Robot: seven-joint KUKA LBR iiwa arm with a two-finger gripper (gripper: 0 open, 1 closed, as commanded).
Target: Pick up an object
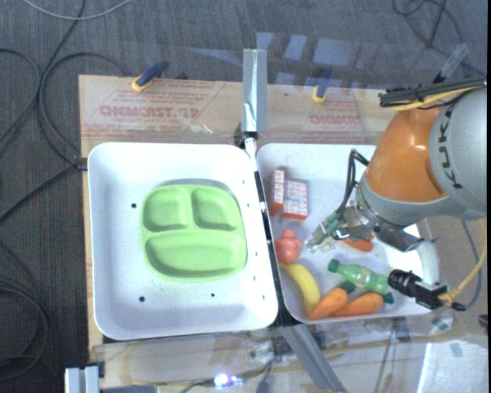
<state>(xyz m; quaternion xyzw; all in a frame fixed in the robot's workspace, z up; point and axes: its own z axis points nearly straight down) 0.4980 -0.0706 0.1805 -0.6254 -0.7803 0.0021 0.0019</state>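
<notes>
My gripper [327, 234] hangs low over the middle of the right bin [319, 164], under the arm's orange band. A small orange item [361, 243] lies just right of it, partly hidden by the wrist. In the same bin lie a pink-red fruit [288, 246], a yellow banana [303, 285], two carrots [348, 303], a green bottle [360, 277] and a red-and-white box [293, 199]. Whether anything sits between the fingers cannot be made out.
The left bin [114, 244] holds a green divided tray [195, 229]. A metal bar [254, 97] stands behind the seam between the bins. A black part [413, 286] juts over the right bin's front right corner.
</notes>
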